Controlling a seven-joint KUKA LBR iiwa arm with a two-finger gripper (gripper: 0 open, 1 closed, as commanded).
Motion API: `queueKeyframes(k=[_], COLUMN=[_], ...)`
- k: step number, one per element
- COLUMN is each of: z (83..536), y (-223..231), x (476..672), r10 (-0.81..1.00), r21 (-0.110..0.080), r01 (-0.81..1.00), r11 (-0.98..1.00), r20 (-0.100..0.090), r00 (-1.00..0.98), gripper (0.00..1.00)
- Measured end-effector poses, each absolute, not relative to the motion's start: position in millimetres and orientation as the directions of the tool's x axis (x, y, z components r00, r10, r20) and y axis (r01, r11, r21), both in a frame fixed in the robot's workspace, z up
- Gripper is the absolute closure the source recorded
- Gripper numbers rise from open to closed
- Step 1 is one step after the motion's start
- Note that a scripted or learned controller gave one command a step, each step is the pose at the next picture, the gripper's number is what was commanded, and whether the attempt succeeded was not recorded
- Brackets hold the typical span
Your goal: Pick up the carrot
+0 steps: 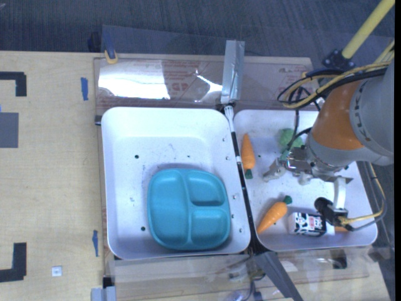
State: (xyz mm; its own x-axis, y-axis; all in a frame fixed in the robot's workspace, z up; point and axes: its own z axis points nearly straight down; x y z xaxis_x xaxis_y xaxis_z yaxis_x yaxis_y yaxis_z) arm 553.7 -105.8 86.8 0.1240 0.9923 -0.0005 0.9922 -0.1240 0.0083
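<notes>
Two orange carrots lie in the right bin (357,193). One carrot (248,152) lies lengthwise against the bin's left wall, near the back. The other carrot (272,216), with a green stub at its top, lies tilted near the front left. My gripper (285,166) hangs over the middle of the right bin, between the two carrots and to their right, and it touches neither. The grey arm with its orange band (335,121) reaches in from the right.
A green object (288,137) lies at the back of the right bin, partly behind the gripper. A black-and-white patterned item (308,223) rests near the front. The left bin (125,143) holds a teal divided plate (188,209). Cables hang beside the arm.
</notes>
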Motion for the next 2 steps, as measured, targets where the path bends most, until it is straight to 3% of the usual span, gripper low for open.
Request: queueKeyframes(k=[1, 2], z=[87.2, 87.3], y=[-93.5, -95.5], x=[509.6, 484.7], r10=[0.993, 0.981], r21=[0.009, 0.011], r01=[0.992, 0.981], r11=[0.122, 0.193], r20=[-0.002, -0.003], r00=[-0.122, -0.193], gripper=[0.0, 0.0])
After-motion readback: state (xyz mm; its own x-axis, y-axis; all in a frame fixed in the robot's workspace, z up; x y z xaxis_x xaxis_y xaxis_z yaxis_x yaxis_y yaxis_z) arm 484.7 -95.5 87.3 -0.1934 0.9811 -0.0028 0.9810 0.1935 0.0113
